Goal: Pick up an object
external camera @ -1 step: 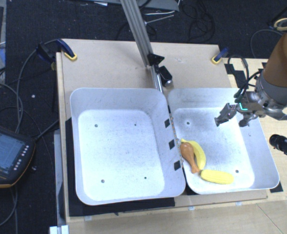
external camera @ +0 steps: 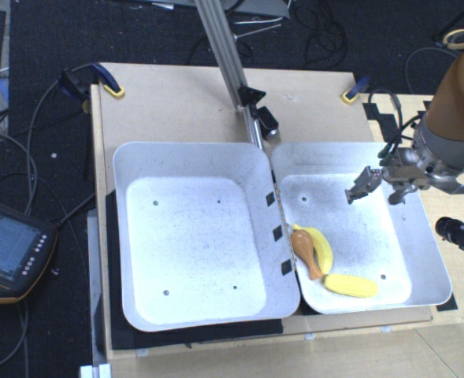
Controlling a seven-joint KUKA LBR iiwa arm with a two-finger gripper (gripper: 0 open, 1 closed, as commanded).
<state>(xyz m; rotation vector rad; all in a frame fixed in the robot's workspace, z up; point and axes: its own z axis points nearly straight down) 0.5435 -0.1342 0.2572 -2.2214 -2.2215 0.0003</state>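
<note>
The right bin (external camera: 421,246) holds three objects near its front left corner. A curved yellow banana (external camera: 321,245) lies against an orange-brown club-shaped piece (external camera: 306,253), both close to the bin's left wall. A yellow oblong piece (external camera: 350,286) rests just in front of them. My gripper (external camera: 378,191) hangs over the back middle of the right bin, above and behind these objects. Its two fingers (external camera: 361,187) are spread apart, so it is open with nothing between them.
The left bin (external camera: 129,211) sits beside the right one, and their walls meet along a ridge with black clips (external camera: 279,231). A slanted metal pole (external camera: 230,61) rises from behind the bins. Clamps (external camera: 356,89) mark the bench's back corners.
</note>
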